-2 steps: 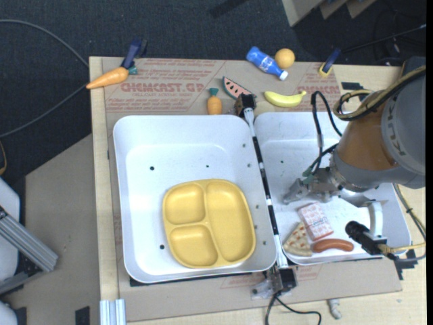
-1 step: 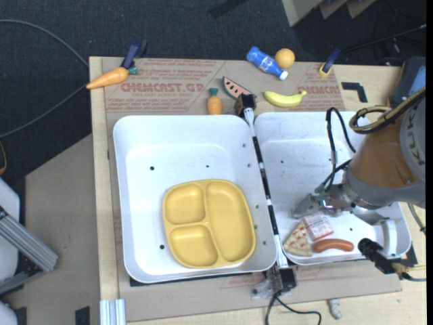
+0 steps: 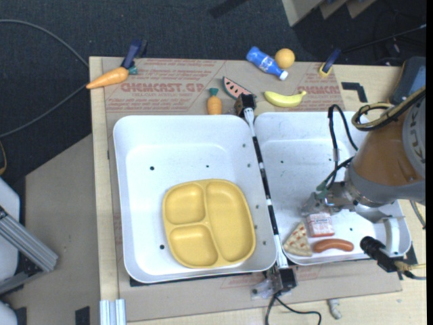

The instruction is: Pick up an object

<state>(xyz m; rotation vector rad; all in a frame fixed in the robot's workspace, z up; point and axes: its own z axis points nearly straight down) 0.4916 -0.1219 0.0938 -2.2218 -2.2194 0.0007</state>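
Here the left shallow white bin (image 3: 135, 147) holds a glossy yellow three-compartment plastic tray (image 3: 208, 221). The right white bin (image 3: 298, 141) holds a pizza-slice toy (image 3: 296, 241), a red sausage toy (image 3: 332, 245) and a small wrapped packet (image 3: 318, 225) beneath the gripper (image 3: 323, 200); finger state unclear.

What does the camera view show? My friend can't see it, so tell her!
A grey robot arm reaches into the right white bin, its gripper just above a small packet, a sausage and a pizza slice. The left bin holds a yellow divided plate. Toy foods lie along the bench's far edge.
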